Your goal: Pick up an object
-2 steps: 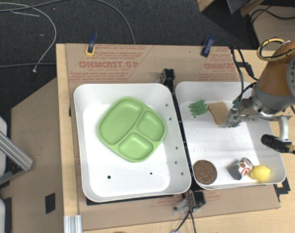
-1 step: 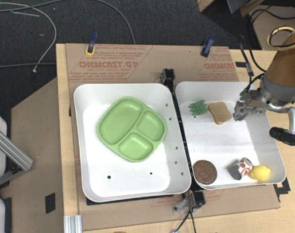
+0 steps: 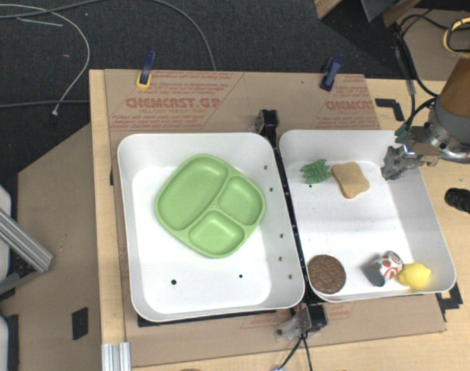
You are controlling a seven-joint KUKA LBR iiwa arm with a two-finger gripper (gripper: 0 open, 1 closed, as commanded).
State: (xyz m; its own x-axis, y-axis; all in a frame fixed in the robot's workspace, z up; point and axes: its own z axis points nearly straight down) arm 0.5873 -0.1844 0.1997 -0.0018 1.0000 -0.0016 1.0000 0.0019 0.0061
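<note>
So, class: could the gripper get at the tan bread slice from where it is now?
Probably yes: the gripper hovers at the right bin's far edge, the bread slice lies nearby, uncovered.

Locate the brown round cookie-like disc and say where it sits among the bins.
The brown disc lies in the right bin, at its near left corner, left of the small red-and-white object and the yellow piece.

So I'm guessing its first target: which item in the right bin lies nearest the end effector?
The tan bread slice, just left of the end effector. The green sprig lies farther left; the others sit along the bin's near edge.
</note>
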